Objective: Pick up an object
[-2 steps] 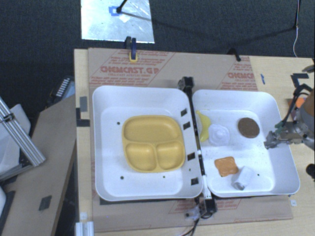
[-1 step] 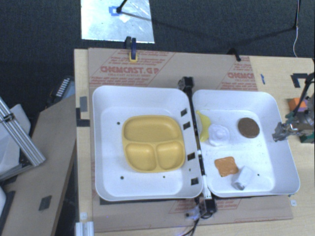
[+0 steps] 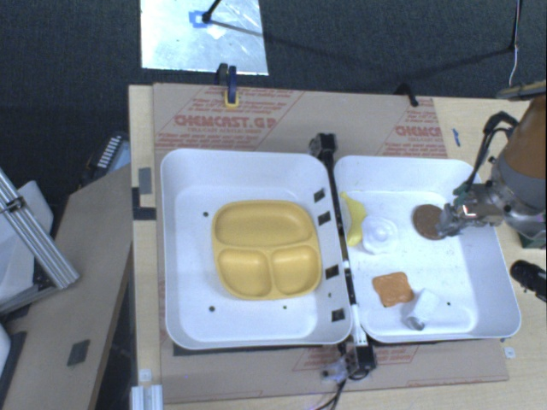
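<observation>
Two white bins sit side by side on the bench, split by a black divider (image 3: pixel 335 229). The left bin (image 3: pixel 184 229) has a yellow tray (image 3: pixel 261 248) with three compartments lying flat in its middle. The right bin (image 3: pixel 479 289) holds the small stuff: a brown disc (image 3: pixel 426 221) toward the far right, a white round piece (image 3: pixel 379 232) near the divider with a yellow bit (image 3: pixel 353 210) just beside it on the left, an orange-brown square (image 3: pixel 393 289) nearer the front, and a pale cylinder (image 3: pixel 420 309) just right of that square. The arm (image 3: pixel 523 169) comes in from the right, and the gripper (image 3: pixel 454 216) is down right at the disc's right edge, looks like touching it. Honestly can't tell whether it has any hold on the disc, too blurry there.
</observation>
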You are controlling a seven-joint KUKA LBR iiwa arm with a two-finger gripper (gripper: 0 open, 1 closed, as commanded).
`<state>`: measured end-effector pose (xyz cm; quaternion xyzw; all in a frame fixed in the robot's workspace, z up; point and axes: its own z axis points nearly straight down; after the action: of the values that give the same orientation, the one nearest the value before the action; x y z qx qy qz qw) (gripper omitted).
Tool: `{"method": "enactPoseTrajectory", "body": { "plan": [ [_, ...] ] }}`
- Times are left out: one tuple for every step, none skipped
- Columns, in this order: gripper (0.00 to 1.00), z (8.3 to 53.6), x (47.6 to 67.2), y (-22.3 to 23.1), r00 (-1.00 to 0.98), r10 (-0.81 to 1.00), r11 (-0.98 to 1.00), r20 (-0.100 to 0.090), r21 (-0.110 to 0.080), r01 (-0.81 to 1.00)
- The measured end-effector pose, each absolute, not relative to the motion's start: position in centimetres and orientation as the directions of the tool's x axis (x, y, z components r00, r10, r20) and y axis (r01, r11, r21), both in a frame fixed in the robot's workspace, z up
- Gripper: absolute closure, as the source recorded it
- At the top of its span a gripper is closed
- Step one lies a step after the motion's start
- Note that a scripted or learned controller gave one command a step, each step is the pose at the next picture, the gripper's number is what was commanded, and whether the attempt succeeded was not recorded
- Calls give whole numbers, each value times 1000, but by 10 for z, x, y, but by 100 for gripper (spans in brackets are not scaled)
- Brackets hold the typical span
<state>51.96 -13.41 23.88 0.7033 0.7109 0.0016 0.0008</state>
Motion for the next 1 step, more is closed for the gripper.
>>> {"method": "enactPoseTrajectory", "body": {
  "plan": [
    [100,245,530,-80,-10,1000,10,1,3,1000]
  ]
}}
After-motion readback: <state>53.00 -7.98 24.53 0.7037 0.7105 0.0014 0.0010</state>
